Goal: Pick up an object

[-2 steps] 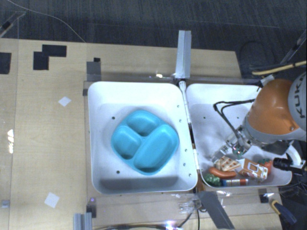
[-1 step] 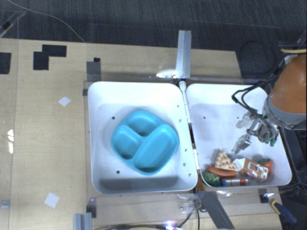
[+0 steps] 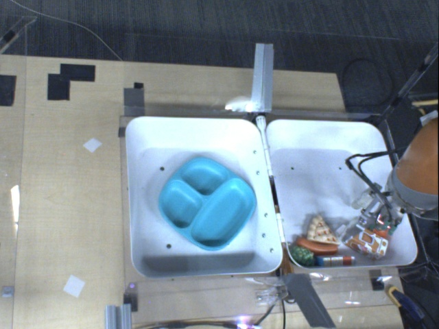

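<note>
Pincer [image 3: 374, 219] sits low in the right bin [image 3: 322, 149], near its front right corner, directly over a small orange-and-white carton [image 3: 369, 242]; whether it is spread or pressed together, I cannot tell. Beside the carton lie a wedge-shaped snack [image 3: 320, 229], a red marker [image 3: 334, 260] and a green item [image 3: 302, 255]. A blue divided tray [image 3: 207, 202] rests in the left bin [image 3: 144, 184].
</note>
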